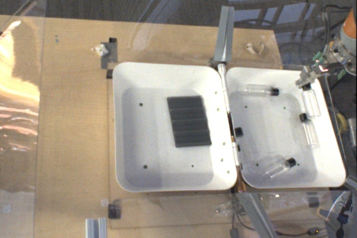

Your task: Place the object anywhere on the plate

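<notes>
A dark grey ribbed plate [189,121] lies flat in the middle of the left bin [128,120]. Several clear tubes with black caps lie in the right bin [279,131]: one near the far wall [257,88], one along the right side [310,102], one near the front [276,167]. My gripper [308,77] hangs at the right bin's far right corner, just above the upper end of the right-side tube. Nothing shows held in it.
A small black cap [238,131] sits against the right bin's left wall. A grey metal post [224,36] rises behind the seam between the bins. The wooden bench [67,120] stretches to the left, under a glass pane with glare.
</notes>
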Robot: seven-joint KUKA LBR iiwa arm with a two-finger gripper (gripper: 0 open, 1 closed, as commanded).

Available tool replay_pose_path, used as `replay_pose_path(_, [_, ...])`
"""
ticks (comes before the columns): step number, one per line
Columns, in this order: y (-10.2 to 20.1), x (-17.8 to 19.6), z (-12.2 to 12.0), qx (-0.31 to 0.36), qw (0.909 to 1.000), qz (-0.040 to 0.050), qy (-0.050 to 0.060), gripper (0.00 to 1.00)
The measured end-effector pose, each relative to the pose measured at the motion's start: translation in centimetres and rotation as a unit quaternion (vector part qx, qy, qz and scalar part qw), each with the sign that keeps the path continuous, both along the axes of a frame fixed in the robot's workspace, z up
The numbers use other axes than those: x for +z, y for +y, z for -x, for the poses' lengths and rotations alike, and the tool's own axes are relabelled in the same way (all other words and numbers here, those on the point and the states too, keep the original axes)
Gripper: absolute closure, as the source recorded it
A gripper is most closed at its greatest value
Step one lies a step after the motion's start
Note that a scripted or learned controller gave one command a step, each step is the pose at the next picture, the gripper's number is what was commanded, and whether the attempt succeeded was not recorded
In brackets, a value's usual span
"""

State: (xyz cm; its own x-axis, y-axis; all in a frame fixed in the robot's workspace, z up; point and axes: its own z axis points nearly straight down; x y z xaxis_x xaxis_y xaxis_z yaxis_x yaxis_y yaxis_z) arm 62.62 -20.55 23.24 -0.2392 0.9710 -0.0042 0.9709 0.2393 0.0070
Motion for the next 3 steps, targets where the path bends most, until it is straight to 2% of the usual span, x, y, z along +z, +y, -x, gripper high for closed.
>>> replay_pose_path(1, [4.7, -0.8, -1.4, -0.171, 0.9852, -0.0017, 0.001, 1.00])
replay_pose_path(2, [11.4, -3.0, -4.3, -0.268, 0.9634, -0.0023, 0.002, 1.00])
replay_pose_path(3, [18.7, -3.2, -4.3, -0.118, 0.9930, -0.0022, 0.002, 1.00])
